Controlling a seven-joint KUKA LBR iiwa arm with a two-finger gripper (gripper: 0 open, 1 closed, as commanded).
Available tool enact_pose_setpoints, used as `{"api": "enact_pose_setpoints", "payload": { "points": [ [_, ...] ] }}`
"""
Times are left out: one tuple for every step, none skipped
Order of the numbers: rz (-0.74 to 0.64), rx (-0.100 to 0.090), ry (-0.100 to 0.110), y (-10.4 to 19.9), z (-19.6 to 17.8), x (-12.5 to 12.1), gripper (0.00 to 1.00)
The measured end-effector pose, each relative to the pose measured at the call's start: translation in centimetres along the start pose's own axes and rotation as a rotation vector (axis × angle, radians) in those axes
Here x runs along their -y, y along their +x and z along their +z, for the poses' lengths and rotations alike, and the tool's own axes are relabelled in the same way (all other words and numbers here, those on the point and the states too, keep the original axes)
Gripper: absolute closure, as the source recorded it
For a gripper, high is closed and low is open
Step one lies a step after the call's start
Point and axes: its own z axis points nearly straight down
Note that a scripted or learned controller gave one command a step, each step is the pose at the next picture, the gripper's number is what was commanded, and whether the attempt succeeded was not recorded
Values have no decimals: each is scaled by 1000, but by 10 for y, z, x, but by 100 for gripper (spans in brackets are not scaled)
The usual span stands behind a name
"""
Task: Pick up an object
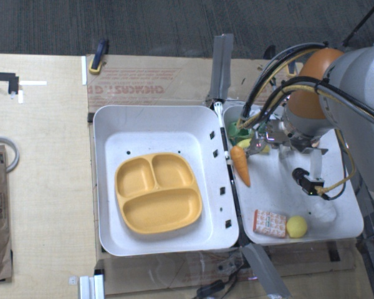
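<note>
You have the arm (355, 86) reaching in from the right over the far end of the right bin (336, 226). The left bin (112, 185) holds a yellow divided plate (159, 192). Your gripper (262, 139) sits low at the right bin's far left corner, beside some green and yellow items; you cannot tell how its fingers stand. A carrot (240, 165) lies just beside it along the left wall. Near the front wall, a small packet (269, 223) touches a lemon (297, 227).
</note>
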Motion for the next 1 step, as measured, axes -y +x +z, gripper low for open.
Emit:
{"api": "enact_pose_setpoints", "payload": {
  "points": [
    [175,0,31,-18,2,-45,0]
  ]
}}
